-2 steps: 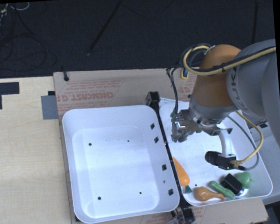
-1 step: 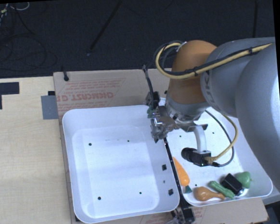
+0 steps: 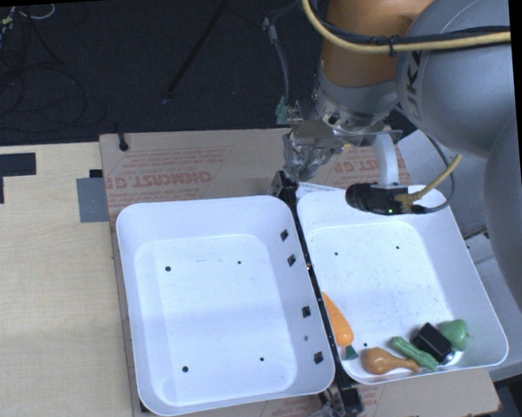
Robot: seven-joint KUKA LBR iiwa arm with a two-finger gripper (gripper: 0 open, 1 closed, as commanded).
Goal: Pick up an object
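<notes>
The pale wooden counter [image 3: 43, 292] carries a flat brown cardboard sheet with red printing [image 3: 195, 168]. On that sheet sit two shallow white plastic bins side by side, touching along their inner rims: the left bin [image 3: 142, 302] and the right bin [image 3: 464, 268].

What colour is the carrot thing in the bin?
Orange, seen in the camera view, against the right bin's left wall.

The left bin [image 3: 214, 301] has an open floor, with free room across all of it. In the right bin [image 3: 397, 278] the middle and far floor lie open; things crowd only its near edge: an orange carrot-shaped piece [image 3: 339, 321] against the dividing wall, a tan piece [image 3: 385, 361], a green piece [image 3: 449, 332] and a black block [image 3: 431, 343]. The arm [image 3: 430, 64] overhangs the far right corner.
</notes>
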